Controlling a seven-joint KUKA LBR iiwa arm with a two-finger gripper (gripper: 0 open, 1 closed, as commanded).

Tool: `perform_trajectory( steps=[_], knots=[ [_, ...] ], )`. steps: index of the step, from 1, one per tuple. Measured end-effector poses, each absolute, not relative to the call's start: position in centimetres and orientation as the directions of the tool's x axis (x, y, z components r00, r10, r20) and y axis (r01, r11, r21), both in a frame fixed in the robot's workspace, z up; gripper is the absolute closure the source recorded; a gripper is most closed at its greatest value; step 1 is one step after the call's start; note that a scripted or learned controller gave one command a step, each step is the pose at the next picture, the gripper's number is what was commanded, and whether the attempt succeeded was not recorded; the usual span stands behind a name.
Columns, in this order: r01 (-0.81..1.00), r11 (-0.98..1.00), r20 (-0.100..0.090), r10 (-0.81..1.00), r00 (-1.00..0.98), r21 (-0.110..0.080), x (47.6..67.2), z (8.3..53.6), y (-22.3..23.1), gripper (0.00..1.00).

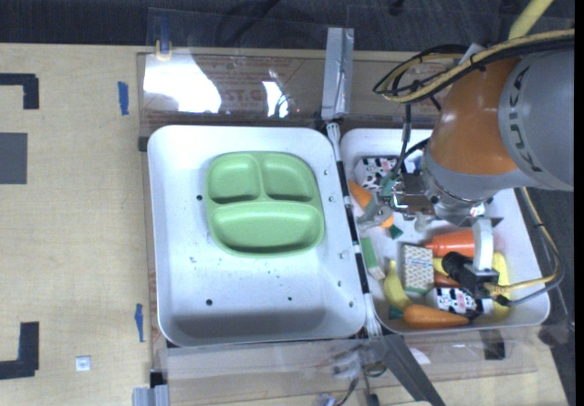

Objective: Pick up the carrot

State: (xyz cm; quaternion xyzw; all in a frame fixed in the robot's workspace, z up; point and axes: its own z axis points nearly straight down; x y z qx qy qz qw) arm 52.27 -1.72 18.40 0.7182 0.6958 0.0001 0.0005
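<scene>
Evidently the gripper (436, 211) hung over the middle of the right bin (537, 240), with the orange-banded wrist covering most of it from the camera. Whether it was open or closed could not be determined, and nothing could be seen held in it.

The carrot (432, 316) was judged to be the tapered orange piece lying lengthwise against the near wall of that bin, well apart from the gripper. It was closely packed: a black-and-white patterned item (456, 302) touched its upper side and a banana (394, 287) lay just beside its left end.

Risks noted:
- Wrong target. A second orange object (453, 241) lay nearer the gripper, and a descent from the present position would likely land on it.
- Wall obstruction. The carrot sat close against the bin's rim, which could block one side of a grasp.
- Crowding. Neighbouring items could be pinched along with the carrot or push it aside.

The left bin (173, 240) held a green divided plate (265, 200), clear of the work.
</scene>
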Motion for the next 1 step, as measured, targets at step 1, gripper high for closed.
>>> perform_trajectory(
  steps=[1],
  knots=[
    [0.995, -0.095, -0.001, 0.995, 0.095, 0.001, 56.17, 18.42, -5.06, 0.00]
  ],
)
